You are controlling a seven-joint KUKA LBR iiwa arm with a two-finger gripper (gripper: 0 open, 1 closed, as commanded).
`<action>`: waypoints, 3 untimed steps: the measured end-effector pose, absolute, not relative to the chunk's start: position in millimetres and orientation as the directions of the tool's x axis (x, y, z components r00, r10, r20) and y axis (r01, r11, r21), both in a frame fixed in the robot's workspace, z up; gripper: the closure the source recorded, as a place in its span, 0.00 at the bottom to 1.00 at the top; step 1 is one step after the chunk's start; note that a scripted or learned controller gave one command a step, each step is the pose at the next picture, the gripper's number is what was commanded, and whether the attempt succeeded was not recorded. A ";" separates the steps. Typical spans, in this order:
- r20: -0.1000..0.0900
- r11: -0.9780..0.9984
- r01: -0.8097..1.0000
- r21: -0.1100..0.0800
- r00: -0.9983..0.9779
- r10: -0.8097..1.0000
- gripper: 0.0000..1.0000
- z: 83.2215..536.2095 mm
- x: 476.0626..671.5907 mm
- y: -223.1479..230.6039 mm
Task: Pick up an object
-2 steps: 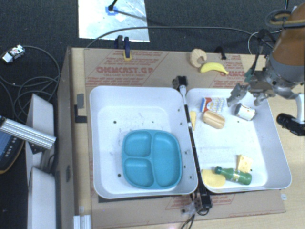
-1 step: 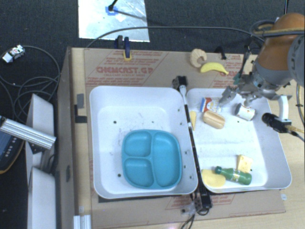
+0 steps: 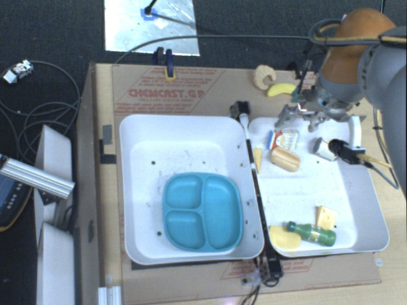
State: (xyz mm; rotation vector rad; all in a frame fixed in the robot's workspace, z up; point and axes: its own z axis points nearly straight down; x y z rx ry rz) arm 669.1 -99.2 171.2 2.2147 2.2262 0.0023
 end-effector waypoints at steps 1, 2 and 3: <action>-0.001 0.006 1.000 0.003 -0.006 1.000 0.00 163.9 669.1 -91.9; -0.001 0.002 1.000 0.001 -0.002 1.000 0.00 129.9 668.6 -108.1; -0.002 0.003 1.000 0.001 -0.003 1.000 0.00 84.6 668.7 -103.9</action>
